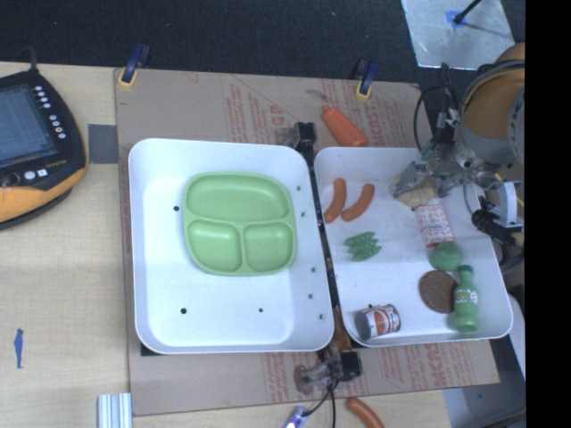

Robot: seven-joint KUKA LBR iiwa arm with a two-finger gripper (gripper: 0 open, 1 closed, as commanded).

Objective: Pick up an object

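Camera view: red-white packet [434, 223] lies lengthwise away from end effector [430, 179].

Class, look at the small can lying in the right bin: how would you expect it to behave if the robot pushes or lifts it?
The can lies on its side, so a push would probably roll it across the right bin. It looks rigid and small, likely light. Its rounded wall may slip from a loose pinch.

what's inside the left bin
A green divided plate lies flat in the left bin, its three compartments showing nothing in them. Whatever bin floor sits under the plate is covered, so I can't tell what's beneath.
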